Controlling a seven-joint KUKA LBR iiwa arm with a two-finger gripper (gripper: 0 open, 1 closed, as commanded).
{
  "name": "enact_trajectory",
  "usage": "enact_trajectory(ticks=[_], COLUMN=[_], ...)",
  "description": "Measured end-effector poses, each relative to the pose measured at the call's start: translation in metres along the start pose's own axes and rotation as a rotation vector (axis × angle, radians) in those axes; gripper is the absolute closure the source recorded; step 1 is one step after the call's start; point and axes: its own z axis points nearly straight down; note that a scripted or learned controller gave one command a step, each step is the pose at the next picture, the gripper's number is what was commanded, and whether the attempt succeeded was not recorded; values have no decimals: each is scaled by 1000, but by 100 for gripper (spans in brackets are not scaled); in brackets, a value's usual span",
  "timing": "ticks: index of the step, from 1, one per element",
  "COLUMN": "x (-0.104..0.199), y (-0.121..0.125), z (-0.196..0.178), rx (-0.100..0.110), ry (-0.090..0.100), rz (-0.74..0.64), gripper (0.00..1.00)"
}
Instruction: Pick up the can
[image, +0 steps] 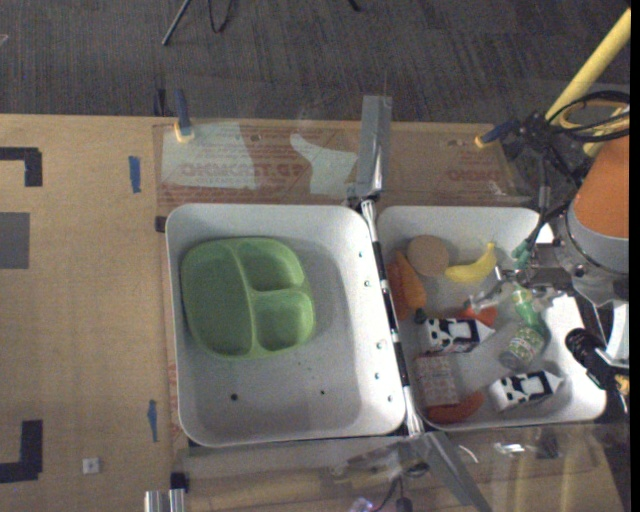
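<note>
- The arm (605, 215) rose highest toward the camera, at the right.
- Left bin (290, 405) held a green tray (250, 295).
- The can (522, 340) lay tilted in the right bin (400, 330), just below the claw (515, 285); whether the claw was open or closed, I could not tell.

This looks like a robot lab, not a home. A big grey and orange robot arm (605, 210) reaches over a brown cardboard bench (80, 330). Two white bins (270, 415) sit side by side to the left of its claw (515, 285). Blue tape bits (134, 172) and black marks (22, 165) are stuck further left. Grey carpet (300, 50) covers the floor.
</note>
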Motion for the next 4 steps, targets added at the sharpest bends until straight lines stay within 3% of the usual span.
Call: enact_trajectory(ticks=[1,2,3,4], x=[-66,-96,-98,-56], y=[-23,-19,-19,6], z=[67,148,140,12], rx=[-2,-6,-6,-5], ry=[-1,3,0,-2], rz=[103,55,58,261], gripper=[0,0,100,100])
